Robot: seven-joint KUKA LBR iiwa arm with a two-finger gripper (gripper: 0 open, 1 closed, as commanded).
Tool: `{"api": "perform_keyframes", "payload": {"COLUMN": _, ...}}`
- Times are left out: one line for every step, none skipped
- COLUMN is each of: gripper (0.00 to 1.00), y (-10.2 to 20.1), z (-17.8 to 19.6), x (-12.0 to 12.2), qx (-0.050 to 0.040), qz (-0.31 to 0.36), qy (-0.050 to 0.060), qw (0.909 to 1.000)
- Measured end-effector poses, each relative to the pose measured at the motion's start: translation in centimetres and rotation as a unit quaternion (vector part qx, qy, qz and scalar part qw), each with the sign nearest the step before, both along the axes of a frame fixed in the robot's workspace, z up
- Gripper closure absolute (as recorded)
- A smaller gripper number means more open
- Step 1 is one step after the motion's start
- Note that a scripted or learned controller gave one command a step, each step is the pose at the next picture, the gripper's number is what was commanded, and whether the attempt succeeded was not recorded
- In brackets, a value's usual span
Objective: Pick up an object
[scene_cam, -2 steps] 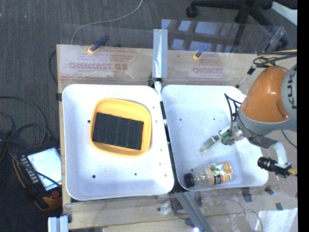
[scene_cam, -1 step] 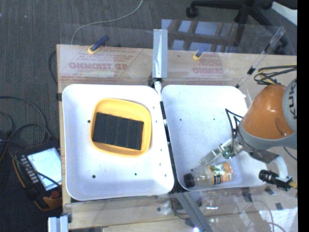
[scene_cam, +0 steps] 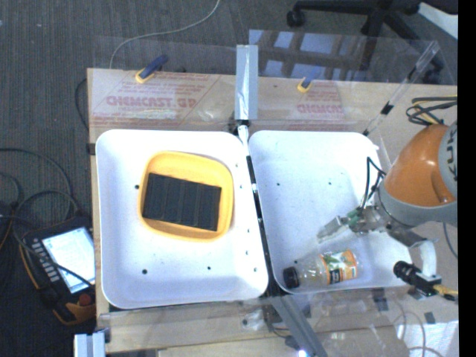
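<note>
A small clear bottle point(scene_cam: 327, 268) with a dark cap and an orange-green label lies on its side near the front edge of the right bin point(scene_cam: 305, 177). My gripper point(scene_cam: 336, 227) reaches in from the right, low over that bin's front right part, just above and behind the bottle and apart from it. A yellow dish point(scene_cam: 160, 168) sits in the left bin point(scene_cam: 119, 266), and a flat black ribbed block point(scene_cam: 182, 201) rests inside the dish.
The arm's orange band point(scene_cam: 424, 173) and grey wrist hang over the right bin's right rim. A raised divider point(scene_cam: 254, 199) separates the two bins. Two yellow-blue clamps point(scene_cam: 151, 68) sit on the board behind the bins.
</note>
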State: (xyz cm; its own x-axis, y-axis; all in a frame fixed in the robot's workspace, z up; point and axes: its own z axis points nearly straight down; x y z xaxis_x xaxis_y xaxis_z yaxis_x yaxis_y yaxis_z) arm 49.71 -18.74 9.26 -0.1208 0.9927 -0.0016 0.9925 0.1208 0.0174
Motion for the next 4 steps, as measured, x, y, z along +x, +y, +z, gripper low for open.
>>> {"api": "perform_keyframes", "payload": {"gripper": 0.0, "y": 3.5, "z": 0.0, "x": -0.7, "qx": -0.0071, "qz": 0.083, "qy": -0.002, "qw": 0.9965}}
{"api": "perform_keyframes", "payload": {"gripper": 0.0, "y": 0.5, "z": 0.6, "x": -1.3, "qx": 0.0003, "qz": -0.058, "qy": 0.01, "qw": 0.9983}}
{"api": "perform_keyframes", "payload": {"gripper": 0.0, "y": 5.0, "z": 0.0, "x": -0.8, "qx": -0.0053, "qz": -0.036, "qy": -0.001, "qw": 0.9993}}
{"api": "perform_keyframes", "payload": {"gripper": 0.0, "y": 0.4, "z": 1.4, "x": -1.4, "qx": 0.0003, "qz": -0.129, "qy": 0.01, "qw": 0.9915}}
